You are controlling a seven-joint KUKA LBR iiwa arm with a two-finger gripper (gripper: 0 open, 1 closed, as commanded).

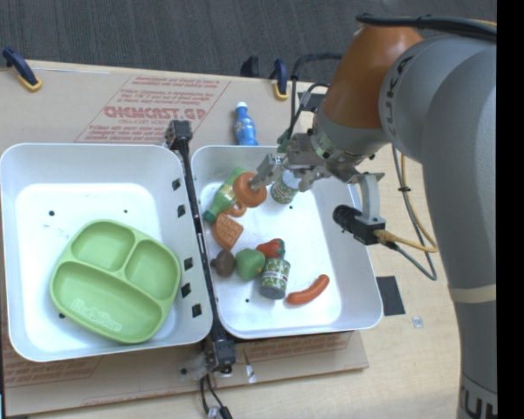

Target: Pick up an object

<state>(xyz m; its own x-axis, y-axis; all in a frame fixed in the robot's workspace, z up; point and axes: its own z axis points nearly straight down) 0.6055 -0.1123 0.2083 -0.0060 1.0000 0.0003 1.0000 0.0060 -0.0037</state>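
Observation:
The right bin (354, 273) holds several toy foods. An orange ring (250, 189) and a green bottle (221, 201) lie at its far left, with an orange waffle piece (229, 231) below them. Nearer the front are a brown ball (223, 264), a green pepper (249, 263), a small labelled jar (276, 274) with a red piece (271, 249) behind it, and a red sausage (307, 291). My gripper (275, 178) hangs low over the bin's far edge, right beside the orange ring. A small greenish thing (285, 190) sits at its tip; whether it is gripped is unclear.
The left bin (22, 173) carries a light green divided plate (113, 278). A blue bottle (243, 125) lies on the cardboard behind the bins. A black clip (179, 133) stands where the bins meet. Cables (410, 238) trail off the wrist over the right bin's right wall.

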